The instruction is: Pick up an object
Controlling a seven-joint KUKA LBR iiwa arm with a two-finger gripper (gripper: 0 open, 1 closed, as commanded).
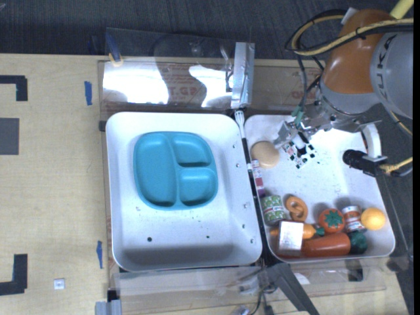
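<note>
My gripper (298, 146) hangs low over the upper middle of the right bin (331, 176), on the grey arm with its orange band (351, 51). A tan round bun (264, 153) lies just to its left, near the bin's left wall and apart from the gripper. Along the bin's front lie a green can (273, 208), an orange pretzel-like ring (296, 207), a white carton (291, 235), a long red sausage (325, 245), an orange tomato (332, 220), a small jar (353, 218) and a yellow lemon (373, 219). Nothing shows in the gripper.
A blue divided plate (176, 169) sits in the left bin (125, 228). A black part with a white cable (362, 159) reaches in at the right bin's right side. Yellow and black cables (315, 28) loop above the arm. A clear panel (170, 81) stands behind the bins.
</note>
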